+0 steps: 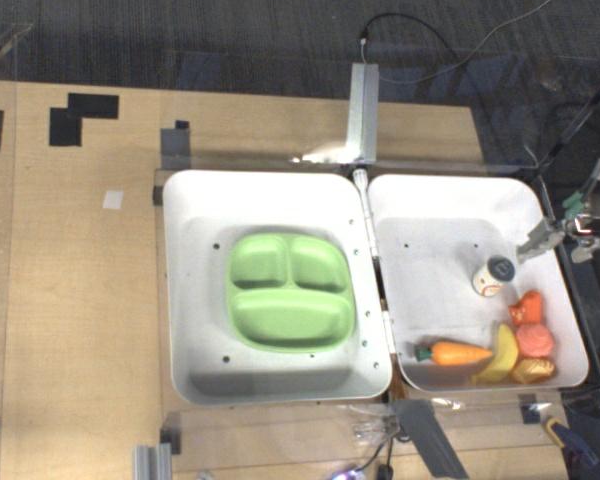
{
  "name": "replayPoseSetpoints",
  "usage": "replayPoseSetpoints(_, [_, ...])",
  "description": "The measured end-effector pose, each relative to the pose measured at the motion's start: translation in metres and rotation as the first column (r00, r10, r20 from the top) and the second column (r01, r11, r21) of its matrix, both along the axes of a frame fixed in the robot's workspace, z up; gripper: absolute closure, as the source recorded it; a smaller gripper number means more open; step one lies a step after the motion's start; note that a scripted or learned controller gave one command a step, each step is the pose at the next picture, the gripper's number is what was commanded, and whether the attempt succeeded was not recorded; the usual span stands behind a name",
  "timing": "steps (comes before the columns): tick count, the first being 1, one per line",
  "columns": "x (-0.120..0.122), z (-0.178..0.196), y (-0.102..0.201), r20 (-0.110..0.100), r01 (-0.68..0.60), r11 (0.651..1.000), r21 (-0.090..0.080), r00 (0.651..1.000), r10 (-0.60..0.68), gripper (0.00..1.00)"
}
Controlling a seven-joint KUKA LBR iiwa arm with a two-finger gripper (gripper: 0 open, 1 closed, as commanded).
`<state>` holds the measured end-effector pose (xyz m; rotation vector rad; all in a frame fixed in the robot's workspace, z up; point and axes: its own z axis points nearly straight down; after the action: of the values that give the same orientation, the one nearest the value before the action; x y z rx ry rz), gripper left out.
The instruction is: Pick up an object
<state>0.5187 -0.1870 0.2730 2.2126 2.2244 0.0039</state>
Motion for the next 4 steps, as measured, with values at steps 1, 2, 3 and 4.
replayPoseSetpoints(1, [0.051, -0.081, 0.024, 0.0, -0.242, 0.97, 0.0, 0.97, 0.242, 0.0])
replayPoseSetpoints(2, [0.098, -0.138, -0.018, 0.001, -0.531, 0.847, -0.004, 0.847, 0.531, 0.0])
replayPoseSetpoints(3, [0.151, -0.153, -0.01, -0.001, -0.66, 0.751, -0.006, 0.751, 0.66, 0.0])
replayPoseSetpoints(4, [0.113, -0.147, -0.003, 0.0, -0.813, 0.583, -0.007, 0.583, 0.813, 0.0])
